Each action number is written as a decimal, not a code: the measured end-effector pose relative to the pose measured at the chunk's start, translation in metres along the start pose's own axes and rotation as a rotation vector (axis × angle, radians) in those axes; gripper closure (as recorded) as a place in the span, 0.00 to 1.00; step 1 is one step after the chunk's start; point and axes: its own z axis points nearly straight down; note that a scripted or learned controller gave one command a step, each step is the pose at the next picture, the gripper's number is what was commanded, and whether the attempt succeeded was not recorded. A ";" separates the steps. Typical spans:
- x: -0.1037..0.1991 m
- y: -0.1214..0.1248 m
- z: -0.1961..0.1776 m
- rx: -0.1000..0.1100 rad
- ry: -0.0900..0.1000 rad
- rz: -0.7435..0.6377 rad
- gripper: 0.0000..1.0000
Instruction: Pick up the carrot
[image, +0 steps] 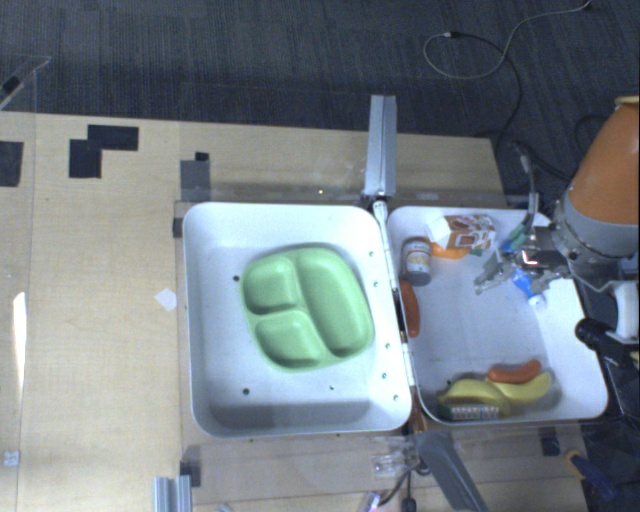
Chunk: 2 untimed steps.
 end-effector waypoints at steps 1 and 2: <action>0.005 0.010 0.149 -0.003 0.000 0.199 0.00; 0.007 0.012 0.137 -0.008 0.003 0.199 1.00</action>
